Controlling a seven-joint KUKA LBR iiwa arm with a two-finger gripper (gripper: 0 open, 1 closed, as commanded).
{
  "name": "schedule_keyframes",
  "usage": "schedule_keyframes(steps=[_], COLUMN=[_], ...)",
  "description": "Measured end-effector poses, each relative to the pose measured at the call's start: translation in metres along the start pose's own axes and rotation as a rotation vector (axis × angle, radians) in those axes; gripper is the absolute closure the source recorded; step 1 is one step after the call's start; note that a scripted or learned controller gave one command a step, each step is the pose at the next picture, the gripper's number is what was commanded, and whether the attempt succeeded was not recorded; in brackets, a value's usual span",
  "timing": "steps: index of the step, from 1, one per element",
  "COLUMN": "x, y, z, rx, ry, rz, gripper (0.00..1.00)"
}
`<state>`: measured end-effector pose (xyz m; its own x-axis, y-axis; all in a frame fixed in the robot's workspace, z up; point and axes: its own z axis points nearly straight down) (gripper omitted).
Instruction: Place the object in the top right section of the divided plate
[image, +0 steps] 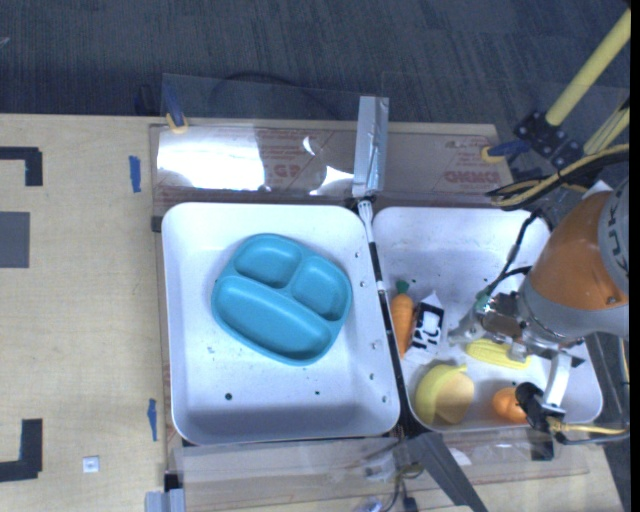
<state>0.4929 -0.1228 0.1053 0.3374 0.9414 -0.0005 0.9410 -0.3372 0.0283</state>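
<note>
In the right bin (470, 225), the hand (505, 335) is seen low over a yellow corn piece (495, 353); its finger state cannot be told. The blue plate (283, 297) lies in the left bin (200, 330). A centred grip should be confirmed before lifting.

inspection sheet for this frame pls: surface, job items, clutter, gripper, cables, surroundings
Surface: two white bins side by side, left bin, right bin.
Job's things: blue divided plate in left bin, sections bare.
Clutter: right bin holds carrot, yellow apple-like fruit, corn, small orange item, black-and-white tag.
Gripper: gripper low over right bin near corn; grasp unclear.
Cables: black cable along arm.
Surroundings: wooden bench, blue tape marks.
</note>
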Motion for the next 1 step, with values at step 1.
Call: schedule_keyframes(steps=[1], x=[0.008], y=[-0.0123], z=[0.0182], rx=[0.02], ry=[-0.003], rz=[0.442], gripper=[0.0])
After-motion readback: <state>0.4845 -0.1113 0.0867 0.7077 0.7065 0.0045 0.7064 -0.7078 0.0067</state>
